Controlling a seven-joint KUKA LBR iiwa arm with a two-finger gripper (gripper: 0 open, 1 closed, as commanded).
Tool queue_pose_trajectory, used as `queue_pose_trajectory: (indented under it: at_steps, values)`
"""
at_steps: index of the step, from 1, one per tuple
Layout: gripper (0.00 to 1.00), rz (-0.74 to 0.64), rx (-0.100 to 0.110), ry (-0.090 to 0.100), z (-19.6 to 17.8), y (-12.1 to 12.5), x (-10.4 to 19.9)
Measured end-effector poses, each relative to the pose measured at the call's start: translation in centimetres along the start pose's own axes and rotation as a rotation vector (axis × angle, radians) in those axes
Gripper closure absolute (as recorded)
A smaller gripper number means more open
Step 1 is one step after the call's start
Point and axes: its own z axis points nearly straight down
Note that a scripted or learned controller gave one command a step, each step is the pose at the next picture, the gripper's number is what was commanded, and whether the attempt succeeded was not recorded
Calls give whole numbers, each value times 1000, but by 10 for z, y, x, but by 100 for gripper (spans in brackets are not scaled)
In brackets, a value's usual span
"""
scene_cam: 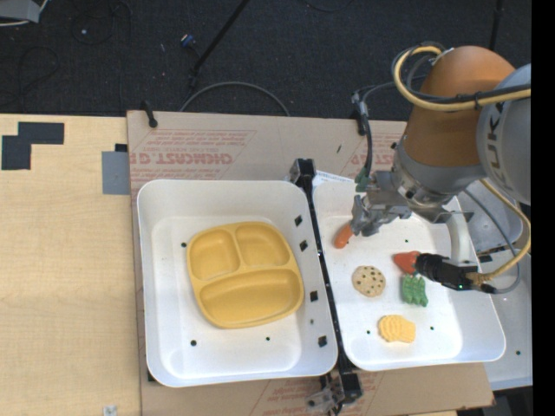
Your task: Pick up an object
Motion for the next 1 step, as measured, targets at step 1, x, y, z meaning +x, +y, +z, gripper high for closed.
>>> queue_pose_trajectory:
  at_steps: [1]
  values:
    - [100, -1, 0, 0, 0, -23, 50]
